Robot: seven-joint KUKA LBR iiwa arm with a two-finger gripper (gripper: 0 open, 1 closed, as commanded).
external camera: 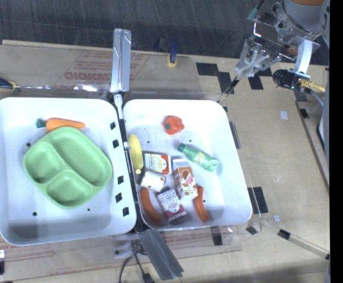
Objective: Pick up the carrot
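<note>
The carrot (64,123), orange with a green top, lies in the left bin (6,158) along its far wall, just behind the green divided plate (68,165). My gripper (246,68) hangs high at the upper right, outside both bins and beyond the right bin's far right corner, far from the carrot. Nothing shows between its fingers, which are thin and point down-left.
The right bin (233,175) holds a red pepper (173,124), a green bottle (198,156), a banana (136,152), small cartons (183,180) and sausages (201,204). A metal divider (121,58) stands between the bins at the back.
</note>
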